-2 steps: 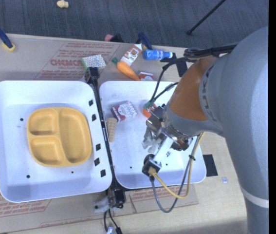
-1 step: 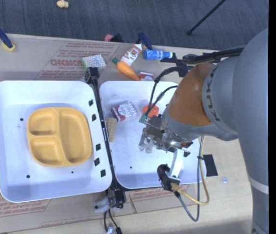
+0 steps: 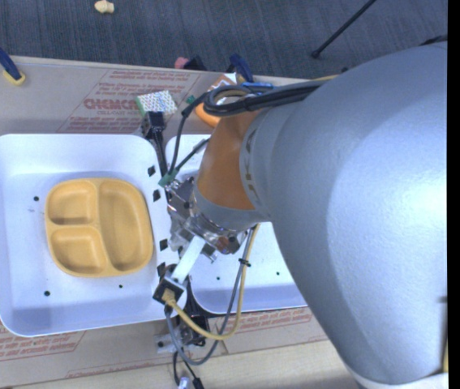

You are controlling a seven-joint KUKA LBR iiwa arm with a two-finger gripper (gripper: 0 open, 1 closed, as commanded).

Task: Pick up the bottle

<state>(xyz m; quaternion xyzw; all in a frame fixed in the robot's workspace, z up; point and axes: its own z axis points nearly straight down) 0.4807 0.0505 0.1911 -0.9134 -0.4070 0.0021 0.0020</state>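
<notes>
Jaws (image 3: 182,245): my own arm (image 3: 359,209) covers them over the right bin (image 3: 254,298); I cannot tell their state. Bottle cannot be made out. Yellow divided plate (image 3: 98,225) lies in the left bin (image 3: 19,298).

Two shallow white plastic bins sit side by side: the left bin (image 3: 2,217) and the right bin (image 3: 254,298) (largely covered by the arm). One yellow three-compartment plastic plate (image 3: 98,225) lies in the left one. Two blue clamps (image 3: 6,63) (image 3: 240,66) grip the bench's far edge.
</notes>
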